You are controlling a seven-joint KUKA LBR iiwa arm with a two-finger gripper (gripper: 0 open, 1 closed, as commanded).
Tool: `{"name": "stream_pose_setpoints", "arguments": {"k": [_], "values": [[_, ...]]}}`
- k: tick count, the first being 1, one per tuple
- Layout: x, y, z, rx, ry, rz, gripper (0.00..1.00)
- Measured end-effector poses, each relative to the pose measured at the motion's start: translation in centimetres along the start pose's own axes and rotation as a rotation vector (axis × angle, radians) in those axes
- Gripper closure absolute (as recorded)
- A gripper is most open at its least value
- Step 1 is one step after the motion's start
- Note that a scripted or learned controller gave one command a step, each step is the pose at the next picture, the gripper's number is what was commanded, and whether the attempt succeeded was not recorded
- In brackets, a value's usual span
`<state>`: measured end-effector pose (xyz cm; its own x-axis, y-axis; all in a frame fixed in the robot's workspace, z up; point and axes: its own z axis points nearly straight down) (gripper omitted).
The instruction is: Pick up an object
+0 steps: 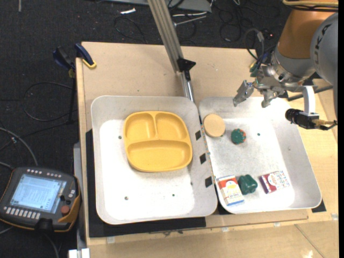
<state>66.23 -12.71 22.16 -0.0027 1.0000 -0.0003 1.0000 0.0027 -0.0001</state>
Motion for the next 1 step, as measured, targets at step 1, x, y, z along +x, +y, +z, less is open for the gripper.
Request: {"name": "stream_pose_setpoints", "arguments": {"k": [1], "values": [[-0.01,0.00,0.00,0.000,0.000,0.000,0.00]]}}
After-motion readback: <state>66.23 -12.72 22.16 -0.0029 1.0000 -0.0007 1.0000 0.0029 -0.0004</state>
